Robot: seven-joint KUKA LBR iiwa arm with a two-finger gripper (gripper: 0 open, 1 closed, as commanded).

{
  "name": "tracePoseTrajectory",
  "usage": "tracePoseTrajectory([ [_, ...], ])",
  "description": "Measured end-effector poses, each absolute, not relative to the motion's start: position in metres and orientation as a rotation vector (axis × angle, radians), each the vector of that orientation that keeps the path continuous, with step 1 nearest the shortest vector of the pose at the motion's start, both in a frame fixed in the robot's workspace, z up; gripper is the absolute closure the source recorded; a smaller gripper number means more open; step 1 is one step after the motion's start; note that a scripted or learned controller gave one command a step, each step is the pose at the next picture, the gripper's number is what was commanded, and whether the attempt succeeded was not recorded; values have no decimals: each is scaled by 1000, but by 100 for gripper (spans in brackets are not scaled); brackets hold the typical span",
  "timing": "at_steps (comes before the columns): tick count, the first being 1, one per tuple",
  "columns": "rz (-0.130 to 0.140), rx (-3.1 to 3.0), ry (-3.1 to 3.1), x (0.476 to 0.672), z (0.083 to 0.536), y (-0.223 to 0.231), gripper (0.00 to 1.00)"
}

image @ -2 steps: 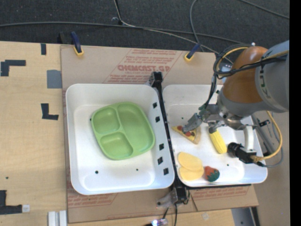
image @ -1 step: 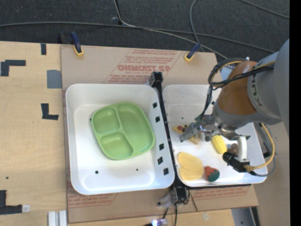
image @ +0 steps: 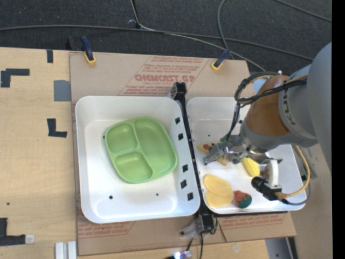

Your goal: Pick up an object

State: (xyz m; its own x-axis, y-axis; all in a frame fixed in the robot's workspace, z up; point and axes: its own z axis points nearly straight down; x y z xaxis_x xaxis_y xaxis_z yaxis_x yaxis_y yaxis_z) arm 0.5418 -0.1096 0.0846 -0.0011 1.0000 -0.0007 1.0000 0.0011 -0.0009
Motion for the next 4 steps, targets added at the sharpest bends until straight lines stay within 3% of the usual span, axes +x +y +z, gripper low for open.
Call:
tracePoseTrajectory([
  [1,1,-2223,-2225,542,96,-110,100],
  [3,-4,-2223,-2225,548,208,-107,100],
  [4,-1,-2213,-2227,568,207,-58,100],
])
